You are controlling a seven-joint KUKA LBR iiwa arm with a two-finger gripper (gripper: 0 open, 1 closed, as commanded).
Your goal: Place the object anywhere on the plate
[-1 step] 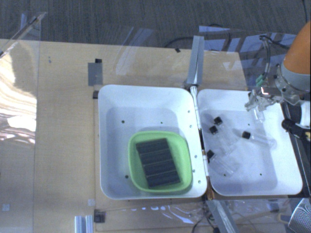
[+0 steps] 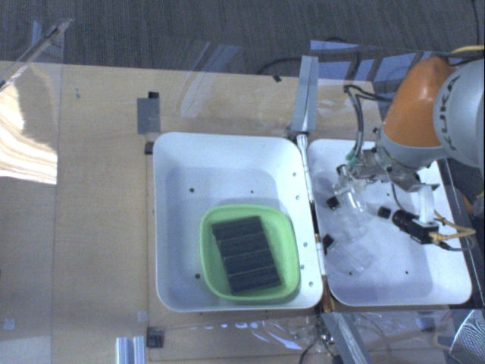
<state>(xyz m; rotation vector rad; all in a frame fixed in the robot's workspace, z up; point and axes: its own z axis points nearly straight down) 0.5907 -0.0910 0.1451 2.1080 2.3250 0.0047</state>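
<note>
Right now the arm point(image 2: 436, 112) reaches into the right bin point(image 2: 455, 283), its gripper point(image 2: 350, 179) low over the far left part of that bin. A clear, glassy object point(image 2: 352, 211) lies just beside it on the bin floor; whether the jaws are apart or together I cannot tell. The green plate point(image 2: 208, 237) sits in the left bin point(image 2: 174, 173), carrying a dark ridged slab point(image 2: 246, 255). A good pick probably needs the gripper centred over the clear object before closing, then a lift high enough to clear the wall between bins.
</note>
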